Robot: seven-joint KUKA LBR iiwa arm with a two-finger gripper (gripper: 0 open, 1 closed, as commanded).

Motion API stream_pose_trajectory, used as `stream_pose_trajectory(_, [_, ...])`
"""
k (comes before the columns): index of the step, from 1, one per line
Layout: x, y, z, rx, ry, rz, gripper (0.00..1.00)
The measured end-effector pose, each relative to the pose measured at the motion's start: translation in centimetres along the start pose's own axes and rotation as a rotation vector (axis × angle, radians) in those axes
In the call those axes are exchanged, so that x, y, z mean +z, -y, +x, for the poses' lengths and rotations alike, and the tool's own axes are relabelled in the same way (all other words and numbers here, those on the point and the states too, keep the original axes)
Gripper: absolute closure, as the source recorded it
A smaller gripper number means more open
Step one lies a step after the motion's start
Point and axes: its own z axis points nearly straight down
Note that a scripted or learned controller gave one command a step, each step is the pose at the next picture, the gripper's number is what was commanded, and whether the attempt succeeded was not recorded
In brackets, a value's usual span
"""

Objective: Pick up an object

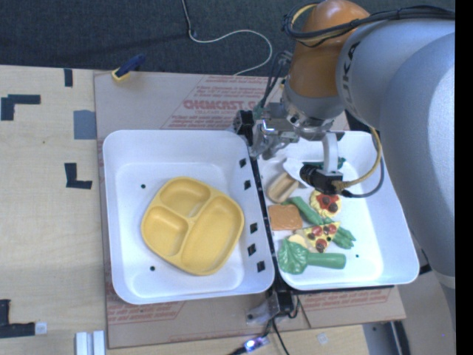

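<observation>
Over the back left part of the right bin (384, 265) hangs my gripper (294, 157). It is open, and nothing shows between its fingers (260, 143). Just below it lies a tan bread-like toy (281, 187). In front of that sit an orange square piece (284, 217), a green pod (305, 207), two pizza-like pieces with red dots (325, 202) (319, 234) and a green leafy vegetable (293, 256) with a green stalk (327, 260). A yellow divided plate (194, 224) lies in the left bin (118, 154).
The bins share a divider wall (259, 213) with black marks. Both stand on a cardboard sheet (170, 102) on the wooden bench. A blue and yellow clip (127, 66) lies at the cardboard's back left corner. A thin white cable (222, 35) runs behind.
</observation>
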Motion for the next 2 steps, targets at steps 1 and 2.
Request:
stream_pose_trajectory(1, [-0.9, 0.4, 0.5, -0.001, -0.001, -0.001, 1.00])
stream_pose_trajectory(2, [0.1, -0.7, 0.0, 0.000, 0.000, 0.000, 1.00])
